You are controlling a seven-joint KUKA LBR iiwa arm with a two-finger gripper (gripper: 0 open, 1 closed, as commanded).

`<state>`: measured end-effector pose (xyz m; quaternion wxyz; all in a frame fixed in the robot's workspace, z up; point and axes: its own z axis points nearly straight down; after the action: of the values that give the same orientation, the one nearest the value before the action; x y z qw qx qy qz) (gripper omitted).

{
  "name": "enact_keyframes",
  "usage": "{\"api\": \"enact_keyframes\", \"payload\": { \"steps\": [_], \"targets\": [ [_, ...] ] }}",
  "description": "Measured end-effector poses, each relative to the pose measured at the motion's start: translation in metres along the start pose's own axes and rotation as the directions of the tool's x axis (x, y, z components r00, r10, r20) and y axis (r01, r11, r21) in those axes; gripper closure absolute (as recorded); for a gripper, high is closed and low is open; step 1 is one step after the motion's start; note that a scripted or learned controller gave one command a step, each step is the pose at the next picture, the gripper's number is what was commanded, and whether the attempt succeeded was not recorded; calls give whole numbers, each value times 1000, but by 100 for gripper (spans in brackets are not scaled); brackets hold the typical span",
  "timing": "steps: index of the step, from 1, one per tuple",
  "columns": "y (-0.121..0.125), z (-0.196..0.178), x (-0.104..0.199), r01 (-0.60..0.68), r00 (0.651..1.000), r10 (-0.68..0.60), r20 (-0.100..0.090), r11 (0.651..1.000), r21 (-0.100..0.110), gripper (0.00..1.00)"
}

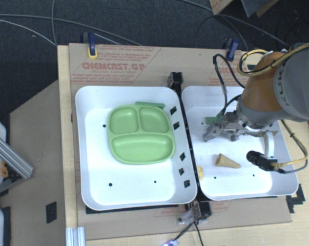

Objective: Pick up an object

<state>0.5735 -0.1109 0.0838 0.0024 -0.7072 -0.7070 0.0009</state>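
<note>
Over the right bin (236,191), jaws hover near a tan wedge (227,161).

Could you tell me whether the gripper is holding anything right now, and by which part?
Cannot be told: the gripper is low in the right bin, apart from the cone.

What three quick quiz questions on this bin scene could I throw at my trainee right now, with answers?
1. True or false: the green divided plate lies in the right bin.
2. Which thing lies nearest below the gripper in the camera view: A) the tan wedge, B) the green divided plate, C) a blue clamp?
3. Fill in: the arm's wrist hangs over the ____ bin.

Key: 1. False, it lies in the left bin. 2. A. 3. Right.
</note>
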Motion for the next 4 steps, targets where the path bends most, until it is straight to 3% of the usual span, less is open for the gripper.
{"api": "enact_keyframes", "payload": {
  "steps": [1,4],
  "targets": [
    [1,-12,0,-1,1000,1,0,1000,-3,100],
    [4,-174,9,2,1000,-2,3,1000,-14,100]
  ]
}}
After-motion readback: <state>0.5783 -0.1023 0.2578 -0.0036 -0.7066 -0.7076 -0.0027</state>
